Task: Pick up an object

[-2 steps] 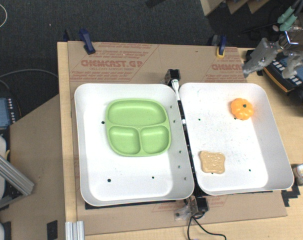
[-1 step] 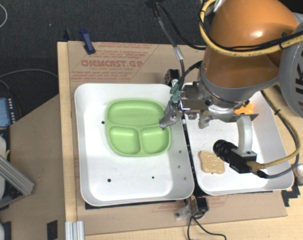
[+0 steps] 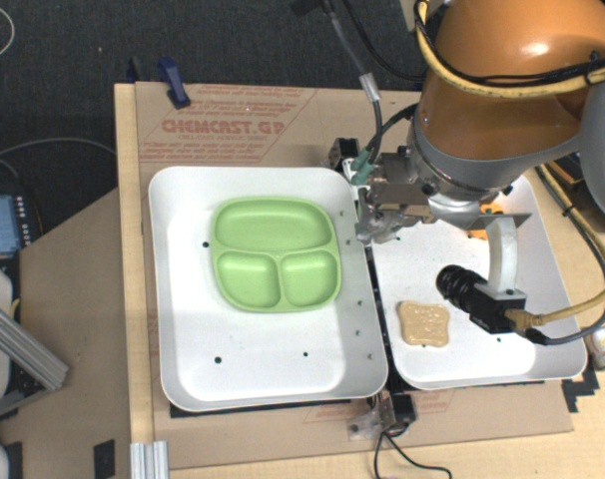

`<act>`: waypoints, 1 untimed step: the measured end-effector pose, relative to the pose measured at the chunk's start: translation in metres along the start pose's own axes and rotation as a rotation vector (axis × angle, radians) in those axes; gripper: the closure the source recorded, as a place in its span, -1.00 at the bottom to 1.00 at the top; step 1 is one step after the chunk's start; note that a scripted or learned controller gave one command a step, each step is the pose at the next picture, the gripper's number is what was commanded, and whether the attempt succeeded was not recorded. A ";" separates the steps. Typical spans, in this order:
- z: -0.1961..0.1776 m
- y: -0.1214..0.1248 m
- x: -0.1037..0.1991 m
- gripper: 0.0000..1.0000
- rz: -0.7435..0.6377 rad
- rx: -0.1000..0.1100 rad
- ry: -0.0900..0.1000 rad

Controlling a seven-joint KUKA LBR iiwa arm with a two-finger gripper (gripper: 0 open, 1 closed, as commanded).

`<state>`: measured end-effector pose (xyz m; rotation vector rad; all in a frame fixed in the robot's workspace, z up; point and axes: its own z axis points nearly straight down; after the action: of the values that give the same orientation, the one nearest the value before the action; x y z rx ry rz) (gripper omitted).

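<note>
A tan, toast-shaped piece [image 3: 424, 324] lies flat in the right bin [image 3: 547, 342], near its front left. A light green divided plate [image 3: 276, 252] rests in the middle of the left bin [image 3: 183, 307]. My gripper [image 3: 386, 213] hangs under the big grey and orange wrist, over the right bin's back left corner beside the wall between the bins. It is behind the toast piece and well apart from it. The wrist body hides most of the gripper. A bit of something orange [image 3: 492, 206] peeks out from behind the arm.
A black cylinder on a white bracket [image 3: 477, 297] juts from the arm just right of the toast piece, with a cable trailing right. The bins sit on a cardboard sheet [image 3: 223, 118]. A blue clip [image 3: 173, 83] lies at the sheet's back left.
</note>
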<state>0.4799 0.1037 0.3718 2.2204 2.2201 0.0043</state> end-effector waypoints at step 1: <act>-0.001 -0.001 0.057 1.00 -0.006 0.001 0.001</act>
<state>0.4791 0.1609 0.3730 2.2142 2.2277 0.0044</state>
